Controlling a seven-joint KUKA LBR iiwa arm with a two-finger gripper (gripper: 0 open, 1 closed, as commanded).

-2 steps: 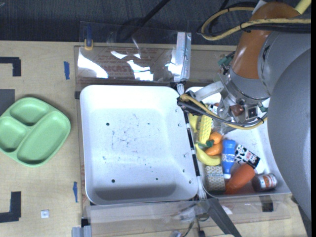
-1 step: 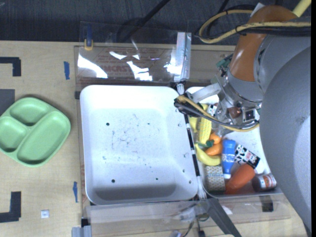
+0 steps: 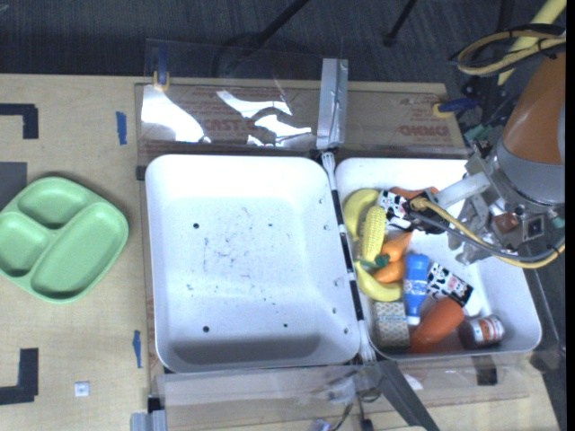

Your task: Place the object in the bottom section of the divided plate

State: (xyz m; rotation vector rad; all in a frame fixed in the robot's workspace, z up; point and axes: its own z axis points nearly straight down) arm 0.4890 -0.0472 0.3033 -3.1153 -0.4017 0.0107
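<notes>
The green divided plate (image 3: 122,224) lies on the bench at the far left, with two small sections at its top and one long section at its lower right. My gripper (image 3: 497,232) hangs over the right side of the right bin (image 3: 530,330), far from the plate. Below and to its left lie a blue bottle (image 3: 416,285), a cow-patterned block (image 3: 447,283), a corn cob (image 3: 372,233) and a carrot (image 3: 393,248). I see nothing between the fingers.
The right bin also holds two bananas (image 3: 359,206), an orange-red piece (image 3: 436,323), a brown jar (image 3: 481,332) and a woven square (image 3: 389,321). The left bin (image 3: 162,178) lies between the gripper and the plate. A clear panel (image 3: 234,106) stands behind the bins.
</notes>
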